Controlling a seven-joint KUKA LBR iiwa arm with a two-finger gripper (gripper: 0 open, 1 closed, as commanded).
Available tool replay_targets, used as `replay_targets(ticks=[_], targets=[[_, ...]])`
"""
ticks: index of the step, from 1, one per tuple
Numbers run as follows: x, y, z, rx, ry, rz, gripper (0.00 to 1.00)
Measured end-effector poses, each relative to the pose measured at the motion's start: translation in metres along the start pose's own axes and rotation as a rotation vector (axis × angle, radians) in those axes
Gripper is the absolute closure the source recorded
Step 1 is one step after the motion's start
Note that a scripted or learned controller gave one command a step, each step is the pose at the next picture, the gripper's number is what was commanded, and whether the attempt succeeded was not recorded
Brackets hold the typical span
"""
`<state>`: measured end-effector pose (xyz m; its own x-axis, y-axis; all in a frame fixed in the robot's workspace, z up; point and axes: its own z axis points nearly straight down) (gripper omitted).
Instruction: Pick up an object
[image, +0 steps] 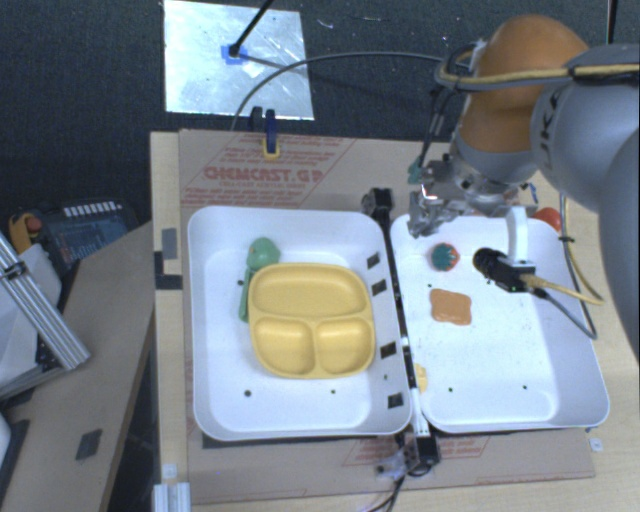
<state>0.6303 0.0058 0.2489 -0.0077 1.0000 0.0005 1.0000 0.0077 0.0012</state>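
Observation:
The right bin (520, 380) holds a small round teal-and-red object (444, 256) near its back left and a flat orange piece (451, 306) just in front of that. A red object (547, 216) peeks out at the bin's back right, partly hidden by the arm. My gripper (428, 214) hangs over the back left corner of the right bin, slightly behind and left of the round object. Nothing shows in its grip.
The left bin (215, 330) carries a yellow divided plate (308, 318) with a green object (258, 258) at its back left. A black unit with a cable (498, 268) juts from the wrist over the right bin. A small yellow bit (421, 378) lies by the divider.

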Motion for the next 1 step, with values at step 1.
replay_targets(ticks=[1], targets=[[0.0542, -0.0016, -0.0004, -0.001, 0.002, -0.002, 1.0]])
